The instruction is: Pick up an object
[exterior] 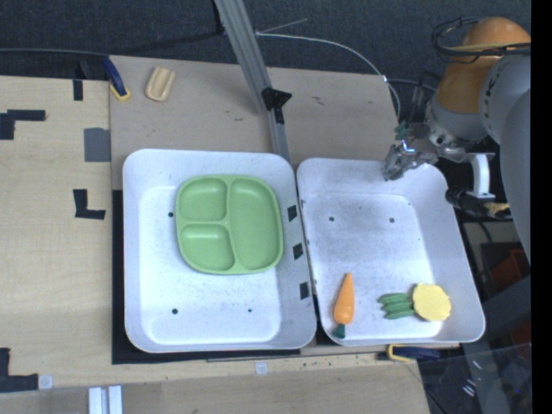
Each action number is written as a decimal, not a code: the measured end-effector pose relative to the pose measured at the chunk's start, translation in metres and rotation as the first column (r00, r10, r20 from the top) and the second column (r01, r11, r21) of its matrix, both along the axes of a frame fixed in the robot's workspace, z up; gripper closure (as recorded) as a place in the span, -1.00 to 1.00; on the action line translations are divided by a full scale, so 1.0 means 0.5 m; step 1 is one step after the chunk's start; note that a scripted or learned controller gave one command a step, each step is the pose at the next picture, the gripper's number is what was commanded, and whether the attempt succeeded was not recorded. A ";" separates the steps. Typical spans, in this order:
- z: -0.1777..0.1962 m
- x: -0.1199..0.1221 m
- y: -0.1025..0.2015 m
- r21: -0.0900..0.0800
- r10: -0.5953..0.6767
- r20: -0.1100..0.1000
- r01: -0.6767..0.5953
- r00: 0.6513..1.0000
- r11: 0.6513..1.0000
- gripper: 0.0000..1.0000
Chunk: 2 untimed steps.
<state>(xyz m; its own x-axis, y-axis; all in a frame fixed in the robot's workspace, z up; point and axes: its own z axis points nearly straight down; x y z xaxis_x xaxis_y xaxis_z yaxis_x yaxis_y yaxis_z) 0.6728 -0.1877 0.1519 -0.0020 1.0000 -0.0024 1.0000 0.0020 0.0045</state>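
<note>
From my remote station, the grey arm [509, 102] reaches in from the right, its orange band [483, 46] raised above the wrist, and the hand [398, 164] hangs over the far right corner of the right bin [379, 231], near the rim; at this slant I cannot tell how far the hand is open, and I see nothing caught in it

The objects on offer lie at the opposite, near end of that bin: an orange carrot [344, 297] with its tip pointing away from me, and just right of it a small green piece [395, 304] touching a yellow round piece [431, 301], which sits close to the bin's right wall

A green divided plate [229, 223] sits in the left bin [147, 257], well apart from the hand

As I judge it, the step in hand is the approach, with no grasp yet made; to do it well I would bring the hand across the bin toward me and pick the carrot, since it lies alone with bare floor on both sides, closing across its narrow width near the middle, not along its length

The green and yellow pieces, pressed together near the wall, look the riskier choice

The counter [198, 119] beyond the bins carries a small tan item [159, 84] that I would ignore
</note>
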 end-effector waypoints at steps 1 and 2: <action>0.108 0.002 0.001 0.001 -0.001 0.000 0.001 1.000 1.000 1.00; 0.134 0.001 0.117 0.004 0.005 -0.004 -0.005 1.000 1.000 1.00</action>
<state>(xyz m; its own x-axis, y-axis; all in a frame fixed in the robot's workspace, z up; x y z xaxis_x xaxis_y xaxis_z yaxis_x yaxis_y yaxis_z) 0.6734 -0.1294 0.2189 -0.0070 1.0000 0.0020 1.0000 0.0070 0.0007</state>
